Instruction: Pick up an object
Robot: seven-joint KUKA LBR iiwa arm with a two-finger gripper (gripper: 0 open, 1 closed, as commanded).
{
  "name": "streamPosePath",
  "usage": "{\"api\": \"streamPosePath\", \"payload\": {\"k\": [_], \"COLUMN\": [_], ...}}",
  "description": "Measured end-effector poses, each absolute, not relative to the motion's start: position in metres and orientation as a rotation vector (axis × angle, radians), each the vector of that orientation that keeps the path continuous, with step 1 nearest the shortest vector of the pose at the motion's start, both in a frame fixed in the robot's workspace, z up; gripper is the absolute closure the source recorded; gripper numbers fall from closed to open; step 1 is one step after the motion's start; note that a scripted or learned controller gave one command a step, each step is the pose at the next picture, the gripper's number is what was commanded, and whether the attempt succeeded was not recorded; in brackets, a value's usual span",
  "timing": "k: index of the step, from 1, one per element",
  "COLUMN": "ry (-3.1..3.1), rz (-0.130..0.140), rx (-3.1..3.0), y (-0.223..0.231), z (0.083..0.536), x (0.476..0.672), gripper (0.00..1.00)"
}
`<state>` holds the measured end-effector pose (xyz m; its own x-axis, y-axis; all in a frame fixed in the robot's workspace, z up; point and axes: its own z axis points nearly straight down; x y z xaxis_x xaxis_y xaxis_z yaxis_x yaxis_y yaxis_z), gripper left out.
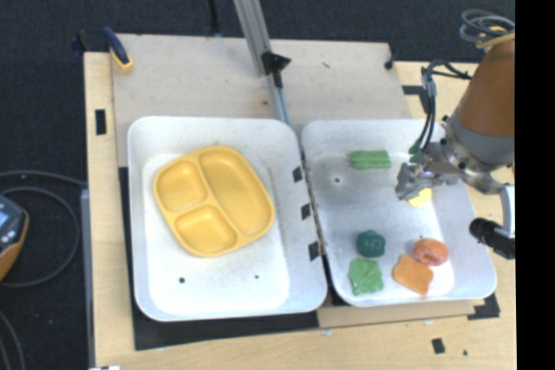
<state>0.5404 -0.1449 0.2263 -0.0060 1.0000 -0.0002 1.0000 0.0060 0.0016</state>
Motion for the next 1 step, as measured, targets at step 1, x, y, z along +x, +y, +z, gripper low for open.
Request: {"api": "streamPosePath", "payload": {"k": [1], "ry": [2.227], "rz": [0.004], "rx": [2.213], "y": [-0.0999], "z": [0.2366], "x": [0.5464], "gripper": [1.0]}}
